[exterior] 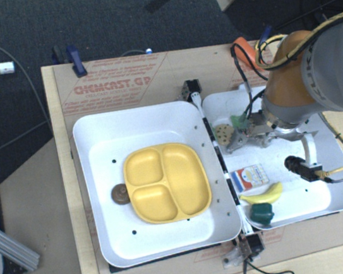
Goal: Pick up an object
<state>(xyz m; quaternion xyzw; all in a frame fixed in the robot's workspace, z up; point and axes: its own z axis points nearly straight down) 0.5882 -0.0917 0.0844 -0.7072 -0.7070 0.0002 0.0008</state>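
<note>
My gripper is low in the right bin, near its back left corner; the grey arm with the orange band hangs over it. A tan round cookie-like piece lies just left of the gripper. In front of it lie a small white, blue and red box, a yellow banana and a dark green object. A small green bit shows by the gripper; what it is cannot be told.
The left bin holds a yellow divided plate with a brown round piece at its left side. Cables and a black fitting trail over the right bin. A cardboard sheet lies behind the bins.
</note>
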